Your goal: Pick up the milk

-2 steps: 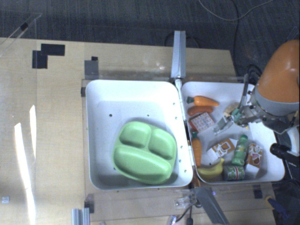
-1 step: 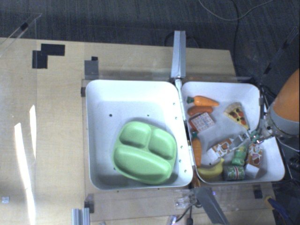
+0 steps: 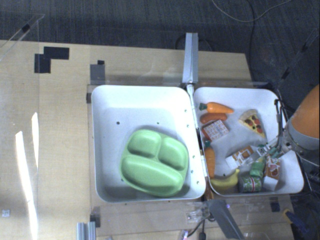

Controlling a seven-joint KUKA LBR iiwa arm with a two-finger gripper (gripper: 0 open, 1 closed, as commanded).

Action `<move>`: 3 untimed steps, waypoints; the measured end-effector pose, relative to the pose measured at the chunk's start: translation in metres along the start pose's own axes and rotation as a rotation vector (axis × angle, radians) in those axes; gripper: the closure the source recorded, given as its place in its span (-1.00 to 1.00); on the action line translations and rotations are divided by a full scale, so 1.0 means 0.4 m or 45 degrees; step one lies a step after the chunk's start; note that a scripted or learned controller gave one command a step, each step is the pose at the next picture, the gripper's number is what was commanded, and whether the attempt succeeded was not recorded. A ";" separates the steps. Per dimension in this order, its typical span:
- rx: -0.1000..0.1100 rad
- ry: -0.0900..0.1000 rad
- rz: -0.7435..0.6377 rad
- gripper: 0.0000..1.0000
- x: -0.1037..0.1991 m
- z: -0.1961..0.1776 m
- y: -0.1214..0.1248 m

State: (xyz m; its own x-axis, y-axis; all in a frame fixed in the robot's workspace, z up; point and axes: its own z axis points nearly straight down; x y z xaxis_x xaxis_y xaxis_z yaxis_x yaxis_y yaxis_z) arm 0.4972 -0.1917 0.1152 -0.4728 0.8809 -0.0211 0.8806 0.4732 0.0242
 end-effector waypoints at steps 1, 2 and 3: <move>0.023 0.023 -0.084 -1.00 0.128 -0.081 0.050; 0.024 0.020 -0.048 -1.00 -0.022 -0.103 -0.032; 0.015 0.015 -0.222 -1.00 -0.023 0.065 -0.030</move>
State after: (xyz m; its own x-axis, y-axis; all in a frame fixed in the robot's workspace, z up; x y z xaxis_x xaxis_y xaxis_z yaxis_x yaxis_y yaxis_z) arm 0.4917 -0.2059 0.0892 -0.6184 0.7857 -0.0122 0.7857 0.6186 0.0095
